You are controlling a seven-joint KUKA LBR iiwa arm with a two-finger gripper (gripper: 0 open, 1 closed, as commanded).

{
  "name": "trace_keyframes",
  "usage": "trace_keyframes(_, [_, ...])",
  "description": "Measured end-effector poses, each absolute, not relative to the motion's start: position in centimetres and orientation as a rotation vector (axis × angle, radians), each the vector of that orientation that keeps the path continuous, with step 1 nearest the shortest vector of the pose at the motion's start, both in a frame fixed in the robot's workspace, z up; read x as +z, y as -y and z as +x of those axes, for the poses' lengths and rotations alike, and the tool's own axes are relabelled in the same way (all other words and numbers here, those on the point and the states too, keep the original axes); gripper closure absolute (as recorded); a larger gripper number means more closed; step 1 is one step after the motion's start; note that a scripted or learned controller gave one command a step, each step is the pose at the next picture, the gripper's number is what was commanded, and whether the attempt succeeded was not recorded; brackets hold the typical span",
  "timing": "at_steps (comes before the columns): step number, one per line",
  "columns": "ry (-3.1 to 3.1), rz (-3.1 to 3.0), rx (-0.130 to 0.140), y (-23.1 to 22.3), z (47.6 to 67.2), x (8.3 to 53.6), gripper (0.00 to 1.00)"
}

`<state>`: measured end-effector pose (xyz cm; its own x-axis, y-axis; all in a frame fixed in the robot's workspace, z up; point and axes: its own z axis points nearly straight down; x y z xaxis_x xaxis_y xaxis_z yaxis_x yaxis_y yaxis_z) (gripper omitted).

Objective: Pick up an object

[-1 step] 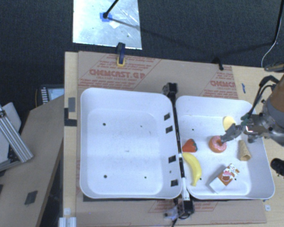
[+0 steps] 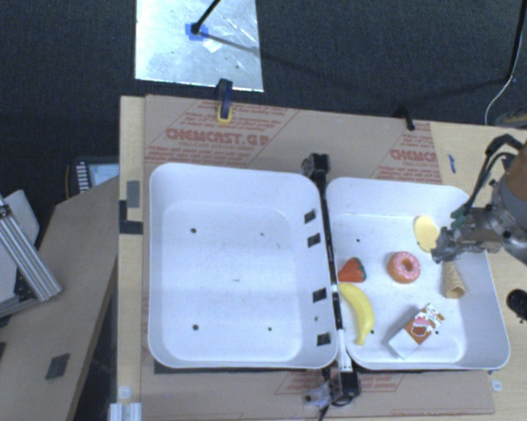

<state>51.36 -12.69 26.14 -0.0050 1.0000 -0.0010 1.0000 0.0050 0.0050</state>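
The right bin (image 2: 368, 210) holds several small objects: a yellow banana (image 2: 358, 311), a red strawberry-like piece (image 2: 353, 270), a pink donut (image 2: 404, 267), a pale yellow round piece (image 2: 426, 230), a tan cone-shaped piece (image 2: 453, 279) and a small red-and-white box (image 2: 420, 328). My gripper (image 2: 446, 245) hangs low at the bin's right side, between the yellow round piece and the tan cone. Nothing is visibly held between its fingers.
The left bin (image 2: 235, 265) sits beside the right one, with a black clip strip (image 2: 324, 260) along their shared edge. Both rest on a cardboard sheet (image 2: 275, 136). A shiny metal plate (image 2: 200, 35) lies at the back. An aluminium rail (image 2: 13, 247) stands at the left.
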Motion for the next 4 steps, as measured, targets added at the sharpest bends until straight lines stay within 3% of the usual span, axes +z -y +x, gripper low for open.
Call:
trace_keyframes(1, [-2.237, 2.214, 0.000, 4.8, 48.6, 21.5, 1.00])
trace_keyframes(2, [-2.212, 2.208, 0.013, 9.9, 53.6, 32.5, 1.00])
trace_keyframes(3, [-2.236, 2.214, -0.002, 2.4, 52.0, 24.5, 1.00])
trace_keyframes(4, [-2.227, 2.200, 0.024, -2.6, 53.5, 38.7, 1.00])
